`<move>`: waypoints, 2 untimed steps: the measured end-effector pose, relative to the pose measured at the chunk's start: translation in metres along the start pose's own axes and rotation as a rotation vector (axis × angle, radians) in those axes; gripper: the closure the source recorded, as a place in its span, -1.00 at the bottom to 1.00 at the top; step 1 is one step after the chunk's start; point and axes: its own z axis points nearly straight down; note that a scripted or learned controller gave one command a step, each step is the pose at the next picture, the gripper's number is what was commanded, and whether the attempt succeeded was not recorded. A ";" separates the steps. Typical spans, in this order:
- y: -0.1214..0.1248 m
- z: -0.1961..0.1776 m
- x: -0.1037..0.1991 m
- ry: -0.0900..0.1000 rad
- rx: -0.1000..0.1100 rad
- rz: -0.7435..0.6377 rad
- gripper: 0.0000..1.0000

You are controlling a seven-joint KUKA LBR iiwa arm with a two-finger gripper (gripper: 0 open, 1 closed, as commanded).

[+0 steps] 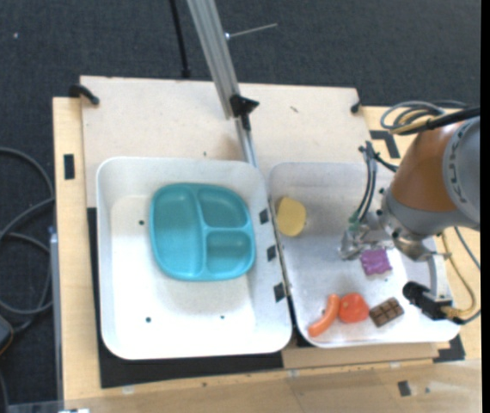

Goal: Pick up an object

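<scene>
1. The purple block lies in the right bin, toward its right side, and looks the likeliest pick.
2. The end effector hovers just left of the block, low in the bin; whether it is spread or pressed together, I cannot tell.
3. The step appears to be the approach: nothing is visibly pinched, so the next move calls for centring over the block before closing.
4. Nearby lie an orange piece, a brown block and a yellow disc; none seems to obstruct.
5. The left bin holds a teal divided plate, on the worktop.
</scene>
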 end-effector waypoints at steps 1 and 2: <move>0.003 -0.045 0.004 0.000 -0.002 -0.009 1.00; 0.014 -0.103 -0.001 -0.001 -0.004 -0.009 1.00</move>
